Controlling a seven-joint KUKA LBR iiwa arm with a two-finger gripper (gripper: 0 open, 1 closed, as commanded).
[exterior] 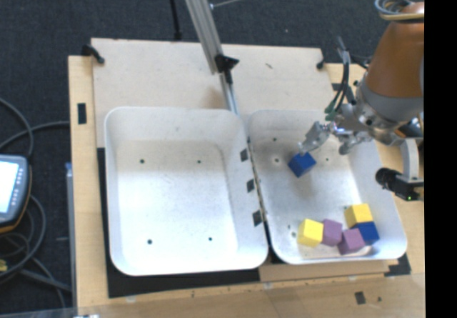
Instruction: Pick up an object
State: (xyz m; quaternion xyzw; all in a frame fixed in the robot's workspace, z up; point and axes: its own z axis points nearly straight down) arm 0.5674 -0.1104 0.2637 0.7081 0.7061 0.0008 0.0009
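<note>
The claw (319,139) is hanging over the upper part of the right bin (280,134), and I cannot tell whether it is spread or pressed together, since only a pale metal tip is showing against the white floor. Just below and slightly left of it, the blue cube (302,164) is sitting alone on the bin floor, turned at an angle; it looks very close to the tip, though whether the two are touching is unclear. Being isolated, it is the sensible target. To do this step well, the arm should be centring the claw squarely over the cube, turning the wrist so the grip is meeting two flat faces rather than corners, and descending straight; a slanted approach is likely to be nudging the cube away. Farther down from the claw, toward the bin's lower right corner, a cluster is crowding together: a yellow cube (310,232), two purple blocks (333,231) (351,241), a second yellow cube (358,214) and another blue one (368,231), packed too tightly for a clean grasp. Well away to the claw's left, the left bin (114,123) is lying beside the right one on the desk (157,73).
</note>
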